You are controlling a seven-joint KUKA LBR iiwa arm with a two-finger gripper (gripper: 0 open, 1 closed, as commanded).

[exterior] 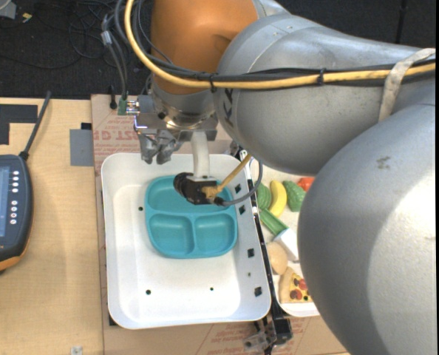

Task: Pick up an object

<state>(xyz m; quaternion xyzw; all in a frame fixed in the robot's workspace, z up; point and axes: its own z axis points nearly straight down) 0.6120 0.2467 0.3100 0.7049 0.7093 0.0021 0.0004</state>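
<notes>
Pincer [159,148] position: above the far edge of the left bin [131,287], just beyond the far left corner of the teal tray [179,235]. Pincer state: cannot be told from this view, whether released or clenched. The pincer hangs from the wrist under the orange band [197,28]. The grey arm [315,87] enters from the right and covers most of the right bin [287,307].

Left bin contents:
- One teal tray with three compartments: one long compartment on the far side, two smaller ones on the near side.
- The tray lies flat on the bin floor, towards the far right part of the bin.
- The near part and the left part of the bin floor are bare white.

Right bin contents, as far as visible past the arm:
- A yellow banana [278,196] near the far left corner.
- A green piece [266,219] just left of and nearer than the banana.
- A second green piece [293,196] just right of the banana, with a small red piece [306,183] beyond it.
- A pale beige rounded piece [277,257] nearer, against the left wall.

Surroundings: both bins rest on brown cardboard [57,287]. A handheld control panel [1,205] with a screen lies at the left edge, well apart from the bins.
</notes>
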